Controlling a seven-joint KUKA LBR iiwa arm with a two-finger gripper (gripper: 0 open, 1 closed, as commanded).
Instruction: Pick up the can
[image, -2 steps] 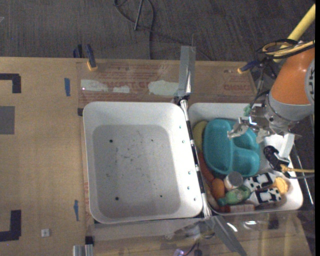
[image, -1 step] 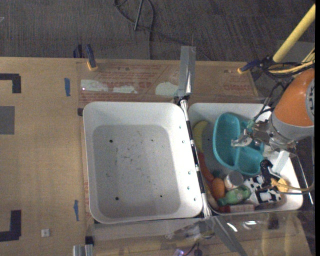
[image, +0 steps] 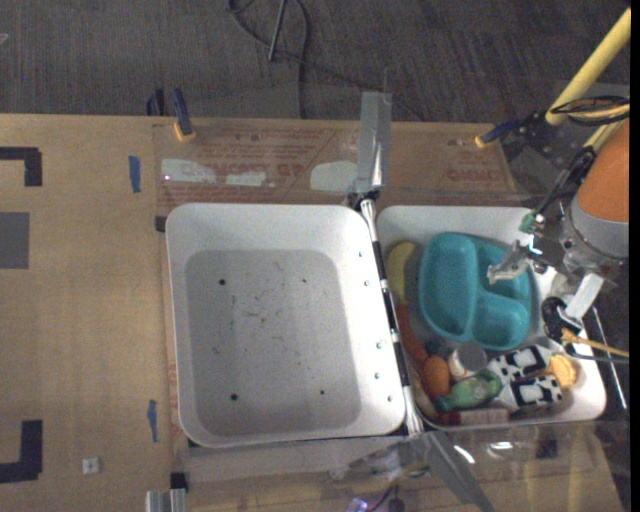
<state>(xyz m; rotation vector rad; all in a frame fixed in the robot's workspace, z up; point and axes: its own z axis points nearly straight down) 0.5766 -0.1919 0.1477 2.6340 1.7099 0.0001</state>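
The hand (image: 525, 255), grip state unclear, should descend squarely over the can (image: 466, 358), avoiding the teal tray (image: 470, 290) beside it.

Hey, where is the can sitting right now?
The can stands in the right bin, near its front, just below the teal divided tray and beside the orange ball.

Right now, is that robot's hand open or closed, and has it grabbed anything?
Hand: over the teal divided tray in the right bin; open or closed cannot be told, and no grabbed object can be seen. The can lies among the clutter below the tray.
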